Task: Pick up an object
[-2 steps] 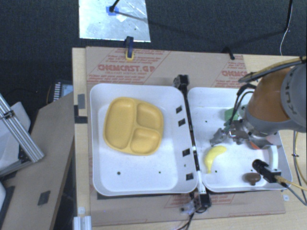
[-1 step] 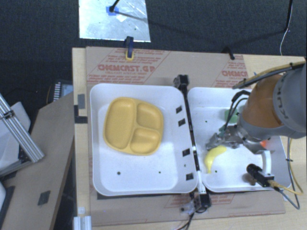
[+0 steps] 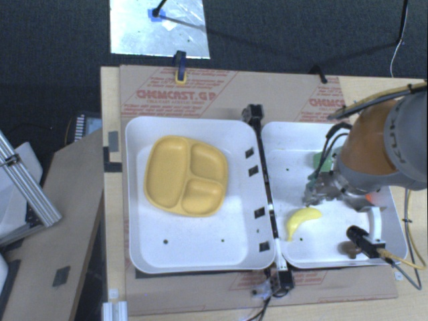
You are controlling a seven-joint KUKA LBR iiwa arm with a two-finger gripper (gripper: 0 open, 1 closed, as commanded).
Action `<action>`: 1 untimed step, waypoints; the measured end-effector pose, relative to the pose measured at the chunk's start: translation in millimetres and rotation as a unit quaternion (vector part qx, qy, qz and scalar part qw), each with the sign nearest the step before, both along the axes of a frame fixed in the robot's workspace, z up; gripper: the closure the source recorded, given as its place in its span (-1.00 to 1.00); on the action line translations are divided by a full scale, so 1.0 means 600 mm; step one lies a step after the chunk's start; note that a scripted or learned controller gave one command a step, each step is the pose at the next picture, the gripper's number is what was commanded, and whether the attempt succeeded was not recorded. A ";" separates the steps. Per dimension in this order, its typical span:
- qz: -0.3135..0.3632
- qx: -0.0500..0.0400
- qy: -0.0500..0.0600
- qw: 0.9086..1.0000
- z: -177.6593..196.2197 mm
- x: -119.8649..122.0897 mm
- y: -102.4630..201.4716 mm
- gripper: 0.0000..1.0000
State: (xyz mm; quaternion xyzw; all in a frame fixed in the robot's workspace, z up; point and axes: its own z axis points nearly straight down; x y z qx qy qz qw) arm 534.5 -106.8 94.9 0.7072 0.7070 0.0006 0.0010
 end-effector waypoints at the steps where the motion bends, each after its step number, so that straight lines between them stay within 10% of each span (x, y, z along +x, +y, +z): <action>1: 0.000 0.000 -0.001 1.000 0.078 -0.011 -0.001 1.00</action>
